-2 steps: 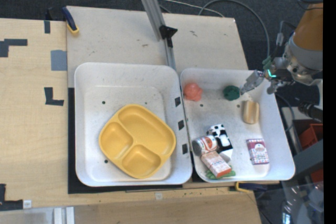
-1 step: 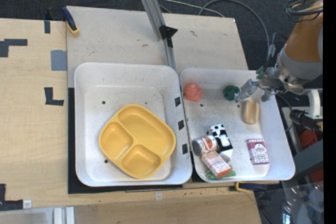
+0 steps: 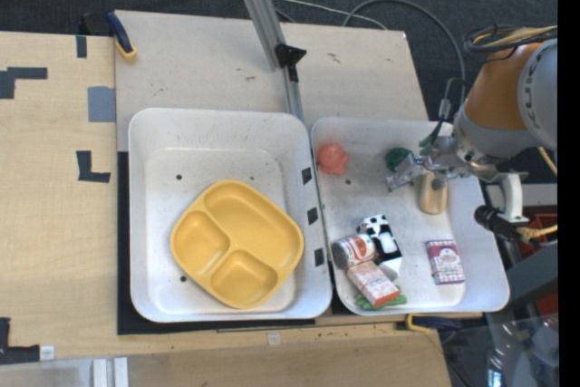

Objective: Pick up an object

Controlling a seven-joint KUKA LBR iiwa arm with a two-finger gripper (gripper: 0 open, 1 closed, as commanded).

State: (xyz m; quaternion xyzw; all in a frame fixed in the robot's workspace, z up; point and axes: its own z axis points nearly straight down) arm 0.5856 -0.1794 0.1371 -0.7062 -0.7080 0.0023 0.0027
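Observation:
The right bin (image 3: 489, 285) holds several small objects. A pink ball (image 3: 333, 159) lies at its far left and a dark green piece (image 3: 397, 159) sits near the back. My gripper (image 3: 422, 173) hangs low over the bin's back right part, reaching in from the grey and orange arm (image 3: 507, 100). It is right beside the green piece and just above a tan cylinder (image 3: 432, 195). Toward the front lie a black-and-white toy (image 3: 379, 235), a small can (image 3: 348, 251), an orange packet (image 3: 373, 284) and a maroon box (image 3: 444, 261).
In the left bin (image 3: 149, 195) lies a yellow divided plate (image 3: 237, 242). A grey metal pole (image 3: 258, 4) slants down to the bins' shared back edge. A yellow and blue clamp (image 3: 120, 36) sits at the bench's back left. Cables run behind the bench.

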